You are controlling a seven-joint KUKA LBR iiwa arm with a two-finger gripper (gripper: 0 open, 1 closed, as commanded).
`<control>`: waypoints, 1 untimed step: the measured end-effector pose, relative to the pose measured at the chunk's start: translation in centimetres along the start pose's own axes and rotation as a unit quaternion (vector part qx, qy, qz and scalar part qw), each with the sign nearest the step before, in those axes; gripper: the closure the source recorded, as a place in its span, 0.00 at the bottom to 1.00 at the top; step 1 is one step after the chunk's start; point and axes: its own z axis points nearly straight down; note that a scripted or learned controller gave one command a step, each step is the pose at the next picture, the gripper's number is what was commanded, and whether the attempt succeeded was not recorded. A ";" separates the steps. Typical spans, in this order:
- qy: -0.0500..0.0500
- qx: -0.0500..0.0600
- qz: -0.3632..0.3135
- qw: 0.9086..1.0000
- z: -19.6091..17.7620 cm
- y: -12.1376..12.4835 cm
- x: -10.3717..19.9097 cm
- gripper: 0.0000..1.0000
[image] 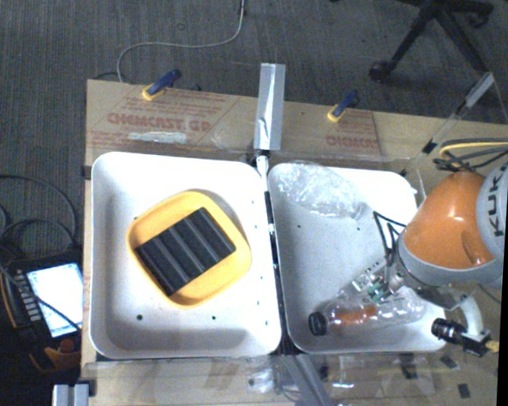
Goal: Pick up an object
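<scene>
The arm (483,242) has a glossy, rounded orange band above a pale grey ring. Its grey shell carries part of a dark printed letter. Thin black cables (388,225) trail beside it, and yellow ones (467,151) loop above.

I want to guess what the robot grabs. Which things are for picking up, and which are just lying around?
For the job: gripper, clear bottle, yellow and black block, crumpled clear plastic.

Just lying around: blue and yellow clamps, tablet on the floor, cables.

two white bins (105,257), one yellow-and-black object (191,247), one clear bottle (363,314), one crumpled plastic wrap (319,189)
</scene>
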 end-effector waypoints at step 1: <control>0.006 0.011 0.165 0.986 -8.4 4.6 -1.4 1.00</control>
